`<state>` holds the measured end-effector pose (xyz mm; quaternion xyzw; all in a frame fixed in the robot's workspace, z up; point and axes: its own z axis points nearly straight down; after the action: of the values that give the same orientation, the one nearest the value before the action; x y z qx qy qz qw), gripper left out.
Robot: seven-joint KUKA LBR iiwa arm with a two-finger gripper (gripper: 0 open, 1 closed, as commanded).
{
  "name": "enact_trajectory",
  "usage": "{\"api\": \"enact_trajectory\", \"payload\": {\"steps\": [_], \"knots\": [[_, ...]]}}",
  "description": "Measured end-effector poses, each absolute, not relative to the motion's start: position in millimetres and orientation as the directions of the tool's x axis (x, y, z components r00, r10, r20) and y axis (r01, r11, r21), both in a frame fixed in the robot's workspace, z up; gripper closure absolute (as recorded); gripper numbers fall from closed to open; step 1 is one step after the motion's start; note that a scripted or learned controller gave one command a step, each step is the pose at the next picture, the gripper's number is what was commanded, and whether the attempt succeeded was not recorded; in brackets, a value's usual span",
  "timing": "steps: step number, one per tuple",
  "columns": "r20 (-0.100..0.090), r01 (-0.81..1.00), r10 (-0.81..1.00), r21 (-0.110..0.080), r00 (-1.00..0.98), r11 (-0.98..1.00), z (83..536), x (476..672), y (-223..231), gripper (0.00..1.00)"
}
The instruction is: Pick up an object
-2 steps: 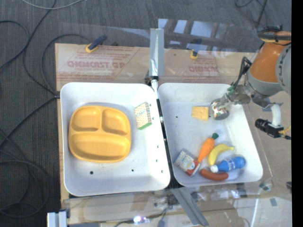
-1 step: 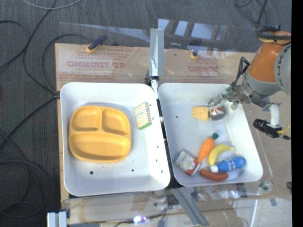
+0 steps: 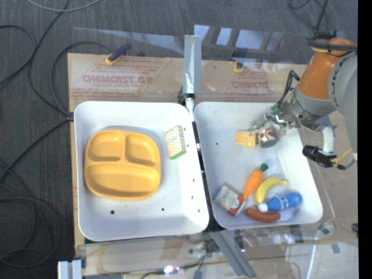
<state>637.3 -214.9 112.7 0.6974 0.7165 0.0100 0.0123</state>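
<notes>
My gripper (image 3: 268, 125) is low over the upper right part of the right bin (image 3: 302, 156). Right beneath it lies a small round can (image 3: 268, 136) with a red mark, and I cannot say whether they touch. A yellow wedge (image 3: 246, 139) rests just to the can's left. Further forward in the same bin lie an orange carrot (image 3: 252, 183), a yellow banana (image 3: 271, 186), a blue bottle (image 3: 283, 202), a red sausage (image 3: 263, 215) and a small carton (image 3: 228, 197).
The left bin (image 3: 174, 214) holds a yellow divided tray (image 3: 122, 163) and a small green-and-yellow packet (image 3: 175, 142) by its right wall. A ridge where the two bins meet (image 3: 200, 161) separates them. Cables trail over the floor on the left.
</notes>
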Motion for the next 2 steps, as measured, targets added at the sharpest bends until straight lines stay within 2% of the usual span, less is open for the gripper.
{"api": "enact_trajectory", "payload": {"steps": [1, 2], "knots": [[-0.029, 0.998, 0.999, 0.05, -0.023, 0.025, 132.2, 640.8, -223.6, 1.0], [-0.025, 0.999, 0.999, 0.046, -0.028, 0.029, 130.9, 641.1, -219.8, 0.0]]}}
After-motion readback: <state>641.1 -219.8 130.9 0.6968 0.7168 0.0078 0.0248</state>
